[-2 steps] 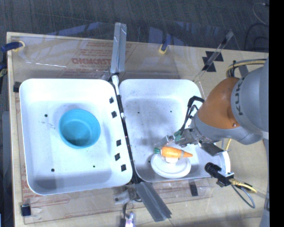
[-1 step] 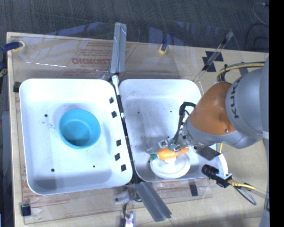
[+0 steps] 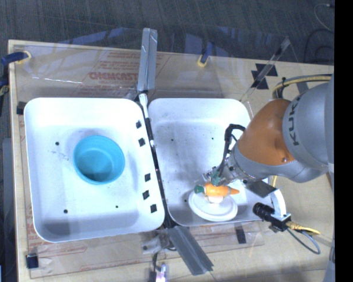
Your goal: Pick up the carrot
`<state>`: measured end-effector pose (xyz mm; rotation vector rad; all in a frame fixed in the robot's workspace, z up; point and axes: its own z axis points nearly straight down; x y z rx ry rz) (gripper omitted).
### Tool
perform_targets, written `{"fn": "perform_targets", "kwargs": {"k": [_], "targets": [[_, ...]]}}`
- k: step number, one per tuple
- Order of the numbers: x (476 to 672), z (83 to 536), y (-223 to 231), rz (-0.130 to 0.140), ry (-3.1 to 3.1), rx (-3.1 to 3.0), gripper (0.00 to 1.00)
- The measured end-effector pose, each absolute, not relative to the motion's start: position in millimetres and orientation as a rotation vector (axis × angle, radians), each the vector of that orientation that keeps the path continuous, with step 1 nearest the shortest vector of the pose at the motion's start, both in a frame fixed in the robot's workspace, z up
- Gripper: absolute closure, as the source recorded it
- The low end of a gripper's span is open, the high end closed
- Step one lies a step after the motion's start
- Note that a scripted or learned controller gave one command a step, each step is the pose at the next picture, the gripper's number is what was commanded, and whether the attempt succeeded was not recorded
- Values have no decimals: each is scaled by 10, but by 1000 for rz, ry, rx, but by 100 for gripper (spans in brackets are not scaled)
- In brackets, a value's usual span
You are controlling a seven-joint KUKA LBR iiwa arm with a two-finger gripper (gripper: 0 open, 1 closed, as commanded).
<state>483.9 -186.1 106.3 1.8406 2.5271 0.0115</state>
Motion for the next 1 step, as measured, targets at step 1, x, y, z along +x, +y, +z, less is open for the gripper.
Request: {"fn": "perform_targets", "kwargs": {"k": [1], "targets": [[4780,2208,-1166,1,2532,1858,100]]}}
